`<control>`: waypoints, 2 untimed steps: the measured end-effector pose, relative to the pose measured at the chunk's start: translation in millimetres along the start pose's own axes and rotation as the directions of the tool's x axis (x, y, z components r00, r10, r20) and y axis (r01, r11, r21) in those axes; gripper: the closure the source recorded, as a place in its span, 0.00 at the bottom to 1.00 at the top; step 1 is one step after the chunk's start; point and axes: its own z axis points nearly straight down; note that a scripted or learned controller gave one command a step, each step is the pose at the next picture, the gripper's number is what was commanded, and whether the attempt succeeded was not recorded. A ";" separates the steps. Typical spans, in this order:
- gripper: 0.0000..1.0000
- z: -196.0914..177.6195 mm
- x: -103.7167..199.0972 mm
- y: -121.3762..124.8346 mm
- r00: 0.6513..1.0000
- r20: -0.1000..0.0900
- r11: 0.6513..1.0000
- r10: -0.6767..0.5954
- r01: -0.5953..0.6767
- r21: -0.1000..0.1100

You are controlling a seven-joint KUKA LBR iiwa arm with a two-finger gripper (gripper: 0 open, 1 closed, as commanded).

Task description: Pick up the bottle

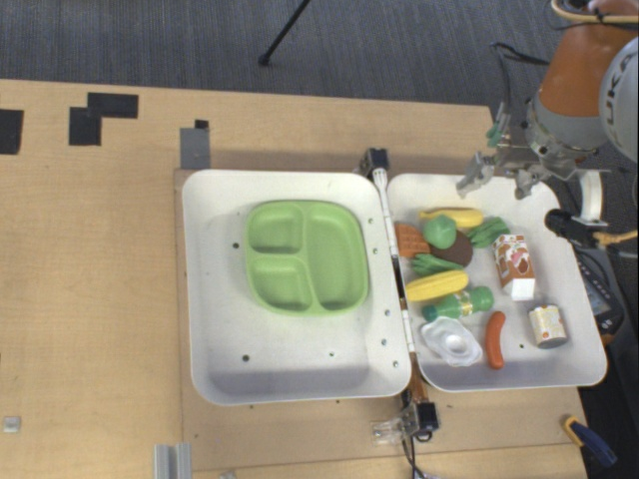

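Two-finger metal gripper (504,175) seen spread open with nothing held, poised over the far rim of the shallow white right-hand bin (574,367), small green plastic bottle (461,302) lying nearer the camera, hemmed by yellow corn cob (436,285) and fried-egg toy (451,343)

From my remote seat I see the pale wooden bench (90,297), with dark grey carpet (150,18) beyond its far edge, a thin black rod (297,15) slanting across that carpet, and black tape patches (100,116) at the bench's far-left part.
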 end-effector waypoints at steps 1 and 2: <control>0.00 106.1 35.7 -18.5 0.989 0.002 0.989 -0.150 0.150 -0.010; 1.00 93.2 35.3 -16.1 0.989 0.006 0.988 -0.151 0.151 -0.017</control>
